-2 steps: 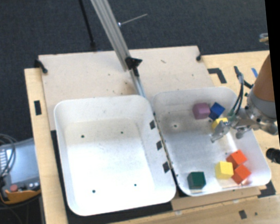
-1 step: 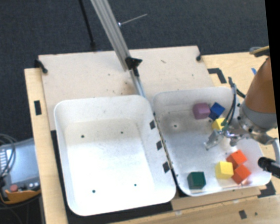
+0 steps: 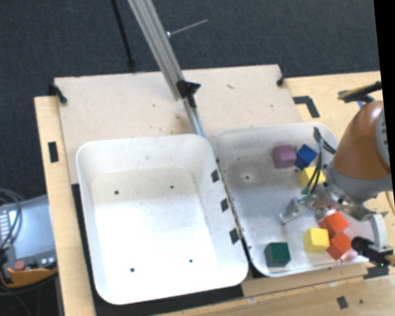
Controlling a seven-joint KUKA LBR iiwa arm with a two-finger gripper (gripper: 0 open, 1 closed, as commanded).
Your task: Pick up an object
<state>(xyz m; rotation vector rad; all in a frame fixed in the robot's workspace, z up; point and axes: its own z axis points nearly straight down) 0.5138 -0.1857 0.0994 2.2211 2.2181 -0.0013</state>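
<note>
Robotics lab setup. Plywood tabletop (image 3: 163, 98) stood on dark carpet (image 3: 30, 38), bearing two white bins (image 3: 93, 165) left of the tool (image 3: 308, 205). Aluminium camera mast (image 3: 157, 39) rose behind the bins; a control pendant (image 3: 23, 239) with cables lay far left on the floor.

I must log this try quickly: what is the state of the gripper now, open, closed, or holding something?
Gripper: cannot be told. It is low in the right bin, among the coloured blocks, and the view is too blurred there to judge.
</note>
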